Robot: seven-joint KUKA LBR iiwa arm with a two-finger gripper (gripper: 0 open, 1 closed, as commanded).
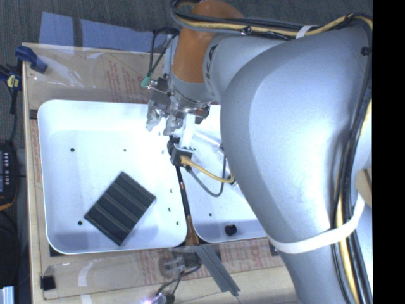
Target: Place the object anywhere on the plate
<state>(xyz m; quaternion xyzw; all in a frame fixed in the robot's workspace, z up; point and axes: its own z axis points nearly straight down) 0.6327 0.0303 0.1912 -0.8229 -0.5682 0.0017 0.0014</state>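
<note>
A dark grey ribbed square plate (120,208) lies flat and turned like a diamond in the front part of the left bin (57,170). A small black object (230,230) rests near the front edge of the right bin (212,233). My gripper (161,122) hangs over the back right corner of the left bin, close to the divide between the bins. It is well away from both the plate and the small object. The grey arm with its orange band (193,56) covers most of the right bin.
A thin black cable and a yellow wire (202,173) trail from the wrist down along the gap between the bins. Blue clamps (30,59) sit at the bench's back left corner. A metal bracket (209,268) lies on the bench in front of the bins.
</note>
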